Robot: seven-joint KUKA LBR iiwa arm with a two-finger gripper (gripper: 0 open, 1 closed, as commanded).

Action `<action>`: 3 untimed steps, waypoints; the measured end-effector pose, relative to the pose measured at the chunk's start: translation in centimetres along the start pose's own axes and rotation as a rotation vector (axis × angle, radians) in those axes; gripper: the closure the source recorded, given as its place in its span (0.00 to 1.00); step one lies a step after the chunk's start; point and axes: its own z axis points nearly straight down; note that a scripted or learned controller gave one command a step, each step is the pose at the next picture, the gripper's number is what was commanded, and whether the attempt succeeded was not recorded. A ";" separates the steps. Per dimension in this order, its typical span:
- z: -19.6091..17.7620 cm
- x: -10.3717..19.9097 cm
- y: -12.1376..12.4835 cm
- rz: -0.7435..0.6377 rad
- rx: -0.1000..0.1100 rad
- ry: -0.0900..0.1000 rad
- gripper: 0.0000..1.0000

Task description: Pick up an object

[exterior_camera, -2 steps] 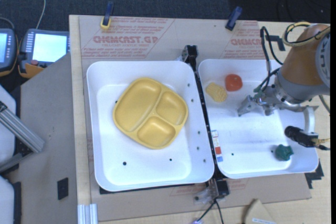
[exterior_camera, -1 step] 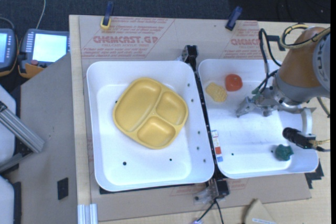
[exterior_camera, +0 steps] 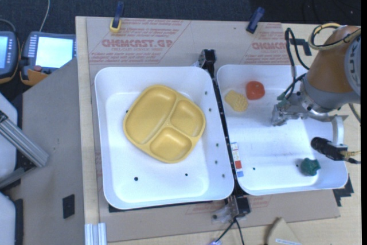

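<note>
In the right bin [exterior_camera: 269, 172] three small objects lie loose. A pale yellow round piece [exterior_camera: 235, 101] rests near the bin's left wall, with a red-orange ball [exterior_camera: 255, 89] just behind and to the right of it. A small dark green object [exterior_camera: 310, 166] sits near the front right corner. My gripper [exterior_camera: 280, 115] hangs low over the bin's middle, right of the yellow piece and the red ball and apart from both. I see nothing held in it.
The left bin [exterior_camera: 114, 175] holds a yellow divided plate [exterior_camera: 164, 123]. The grey arm with its orange band [exterior_camera: 330, 66] covers the right bin's far right corner. A black part of the arm [exterior_camera: 328, 148] juts out just above the green object.
</note>
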 end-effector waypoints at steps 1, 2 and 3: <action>-6.0 -0.3 -0.6 0.000 -0.005 -0.003 1.00; -12.0 0.4 -0.8 -0.002 -0.006 -0.002 1.00; -13.0 0.4 -0.8 -0.002 -0.004 -0.002 1.00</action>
